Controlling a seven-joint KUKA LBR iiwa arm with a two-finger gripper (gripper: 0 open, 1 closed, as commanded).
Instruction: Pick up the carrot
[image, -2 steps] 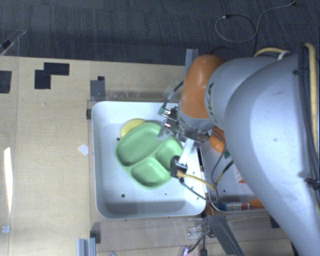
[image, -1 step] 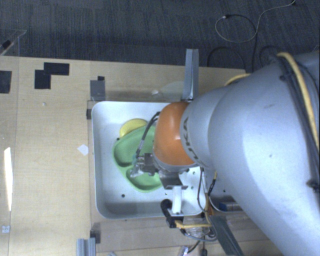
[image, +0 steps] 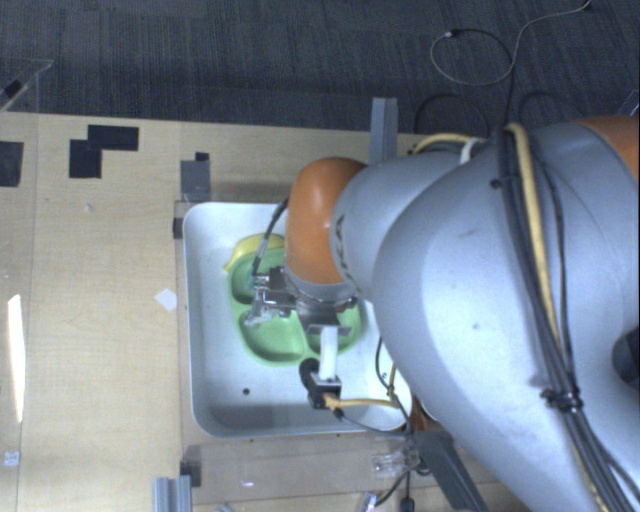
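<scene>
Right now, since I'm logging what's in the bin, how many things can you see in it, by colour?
Green thing: 1, partly under the arm, so it could be more than one
Yellow thing: 1
Total: 2 seen in the bin

**Tight room inside the white bin**

The arm (image: 480, 290) hangs over the right half of the white bin (image: 200, 330), blocking that side. Green objects (image: 275, 335) and a yellow one (image: 245, 250) crowd the middle under the wrist. Bare bin floor lies open along the left wall and near front corner. The table (image: 90, 300) to the left stands free.
</scene>
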